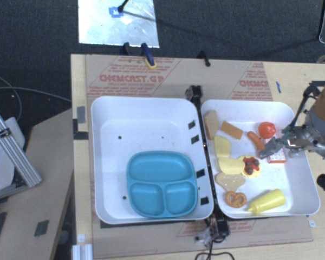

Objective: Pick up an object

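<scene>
Toy food (244, 169) lies scattered across the right bin (306, 191). Just above its right side hangs the gripper (272, 149), beside a small white-and-red item (279, 157); how far it is open cannot be told.

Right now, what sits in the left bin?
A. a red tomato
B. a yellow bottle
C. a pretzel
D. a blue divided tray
D: the blue tray, with three compartments, lies in the left bin; the bottle, pretzel and tomato are all in the right bin.
</scene>
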